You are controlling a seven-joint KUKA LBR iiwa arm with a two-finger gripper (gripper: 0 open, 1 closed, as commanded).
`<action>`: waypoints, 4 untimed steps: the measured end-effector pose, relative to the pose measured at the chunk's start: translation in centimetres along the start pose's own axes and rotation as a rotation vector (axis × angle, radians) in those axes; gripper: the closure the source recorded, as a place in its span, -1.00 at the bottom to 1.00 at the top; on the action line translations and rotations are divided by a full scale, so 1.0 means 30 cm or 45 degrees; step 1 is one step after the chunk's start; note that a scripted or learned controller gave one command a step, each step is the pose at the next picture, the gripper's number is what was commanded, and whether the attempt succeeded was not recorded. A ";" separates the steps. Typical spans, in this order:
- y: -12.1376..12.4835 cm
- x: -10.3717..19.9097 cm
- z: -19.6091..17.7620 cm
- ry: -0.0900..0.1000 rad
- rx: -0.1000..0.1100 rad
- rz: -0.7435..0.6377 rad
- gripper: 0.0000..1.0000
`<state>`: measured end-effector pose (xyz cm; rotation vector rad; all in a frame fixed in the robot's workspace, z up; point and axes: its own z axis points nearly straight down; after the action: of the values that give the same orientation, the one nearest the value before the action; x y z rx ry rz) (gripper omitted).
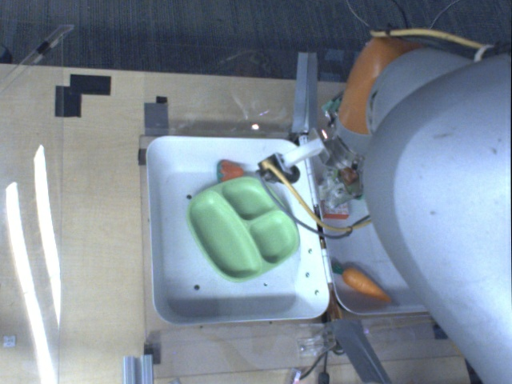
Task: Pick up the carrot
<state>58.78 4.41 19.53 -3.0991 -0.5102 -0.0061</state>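
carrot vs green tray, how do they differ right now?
The carrot is orange, slim and tapered; the green tray is pale green, broad and split into compartments. The carrot is far smaller than the tray. The carrot lies in the right bin, the tray in the left bin. Both rest on a bin floor, ungrasped.

In the left white bin [172, 214] a green divided tray [242, 227] lies tilted, its three compartments facing up, sitting toward the bin's far right. Just past the tray's far edge, a small orange-red item [230, 169] peeks out (too much of it hidden to say what it is), touching or nearly touching the tray's rim. Over to the right, a sliver of the second white bin [352, 302] shows at its near left corner. The two bins rest side by side on the pale wooden bench [72, 238], and black squares [80, 93] mark the bench's far left.
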 end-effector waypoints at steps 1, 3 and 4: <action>0.009 0.226 -0.019 0.003 0.001 0.146 1.00; -0.186 -0.047 -0.111 -0.001 0.002 0.154 1.00; -0.053 0.003 -0.021 -0.003 -0.002 0.111 1.00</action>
<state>58.35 5.93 20.16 -3.1201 -0.3749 -0.0027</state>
